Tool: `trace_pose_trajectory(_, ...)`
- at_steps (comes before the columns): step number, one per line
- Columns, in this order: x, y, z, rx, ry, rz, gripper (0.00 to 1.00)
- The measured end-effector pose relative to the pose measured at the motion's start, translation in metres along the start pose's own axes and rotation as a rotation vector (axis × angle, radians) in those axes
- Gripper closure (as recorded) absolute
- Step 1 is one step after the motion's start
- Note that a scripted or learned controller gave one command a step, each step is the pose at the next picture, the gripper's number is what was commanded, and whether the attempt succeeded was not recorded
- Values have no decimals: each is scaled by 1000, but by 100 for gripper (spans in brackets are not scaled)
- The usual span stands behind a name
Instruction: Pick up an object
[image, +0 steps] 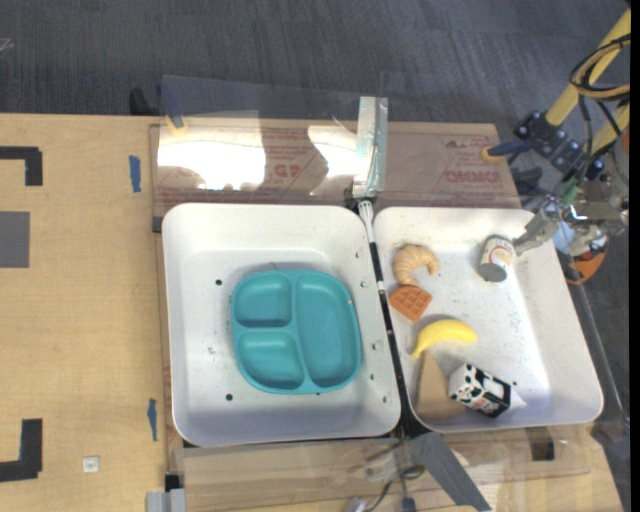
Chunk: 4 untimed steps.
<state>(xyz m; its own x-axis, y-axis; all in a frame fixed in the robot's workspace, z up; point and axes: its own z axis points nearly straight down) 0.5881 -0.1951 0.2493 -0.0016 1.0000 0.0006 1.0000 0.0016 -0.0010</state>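
Observation:
The right bin (560, 330) holds a croissant (415, 262), a small orange waffle (410, 301), a yellow banana (445, 335), a silver can (494, 257) lying on its side, a black-and-white milk carton (482, 391) and a tan wedge (430, 385). My gripper (558, 218) hangs over the far right rim of that bin, just right of the can, with cables and the wrist behind it. Nothing is seen in its grasp.
The left bin (190, 330) holds a teal divided plate (296, 329). A clear plastic sheet and a metal post (369, 150) stand behind the bins. Yellow cables (590, 70) hang at the upper right.

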Motion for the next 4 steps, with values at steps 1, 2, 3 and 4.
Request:
trace_pose_trajectory(1,49,-59,133,12,3,54,0)
trace_pose_trajectory(2,12,14,156,-7,-3,-81,0)
trace_pose_trajectory(3,2,56,164,-3,-1,93,0)
trace_pose_trajectory(4,1,58,150,-10,-5,91,100)
